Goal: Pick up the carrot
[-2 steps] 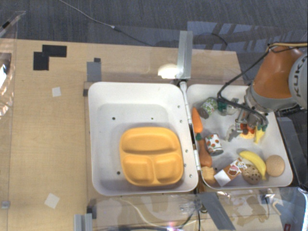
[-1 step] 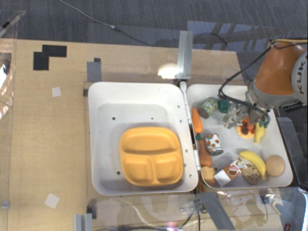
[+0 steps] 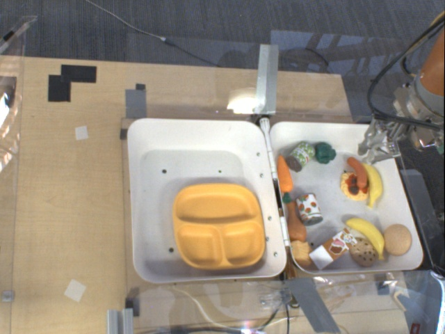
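Observation:
The carrot (image 3: 284, 175) is a short orange piece lying lengthwise against the left wall of the right bin (image 3: 410, 256), in its upper half. My gripper (image 3: 379, 147) hovers over the right bin's upper right corner, well to the right of the carrot. It looks open, with nothing between its fingers. A red sausage (image 3: 357, 172) and a banana (image 3: 375, 184) lie just below the gripper.
The right bin also holds a green broccoli piece (image 3: 324, 152), two small cans (image 3: 309, 209), a second banana (image 3: 368, 232), a cookie (image 3: 363, 254), a bun (image 3: 398, 239) and a white box (image 3: 321, 257). In the left bin (image 3: 146, 145) sits a yellow divided tray (image 3: 219, 225).

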Controlling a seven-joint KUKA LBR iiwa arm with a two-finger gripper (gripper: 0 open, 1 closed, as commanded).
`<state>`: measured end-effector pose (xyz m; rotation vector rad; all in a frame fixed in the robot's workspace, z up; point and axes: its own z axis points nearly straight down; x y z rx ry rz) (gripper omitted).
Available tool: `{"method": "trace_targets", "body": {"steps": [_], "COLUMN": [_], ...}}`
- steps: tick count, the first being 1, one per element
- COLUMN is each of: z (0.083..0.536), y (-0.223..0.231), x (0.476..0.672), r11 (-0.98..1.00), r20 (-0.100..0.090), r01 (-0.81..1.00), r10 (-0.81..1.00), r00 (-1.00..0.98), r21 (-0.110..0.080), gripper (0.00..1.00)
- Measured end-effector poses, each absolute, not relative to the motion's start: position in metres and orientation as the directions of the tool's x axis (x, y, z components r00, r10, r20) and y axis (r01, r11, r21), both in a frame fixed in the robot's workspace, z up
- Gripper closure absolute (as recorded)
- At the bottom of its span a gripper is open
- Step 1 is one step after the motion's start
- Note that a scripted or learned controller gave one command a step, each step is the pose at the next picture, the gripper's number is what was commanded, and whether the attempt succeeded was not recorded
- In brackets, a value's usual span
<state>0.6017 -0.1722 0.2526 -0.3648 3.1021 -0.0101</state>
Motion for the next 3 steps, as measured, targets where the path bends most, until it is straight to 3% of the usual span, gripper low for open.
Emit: {"method": "trace_targets", "body": {"steps": [1,2,3], "z": [0.24,0.31,0.319], "y": [-0.209,-0.206,-0.205], "x": [0.497,0.501,0.537], "r11": [0.933,0.725,0.379], "r20": [-0.006,-0.007,-0.004], "r01": [-0.361,-0.689,-0.925], "r10": [-0.361,-0.689,-0.925], "r00": [-0.933,-0.725,-0.379], "r21": [-0.006,-0.011,-0.011], "gripper": [1.0,1.0,1.0]}}
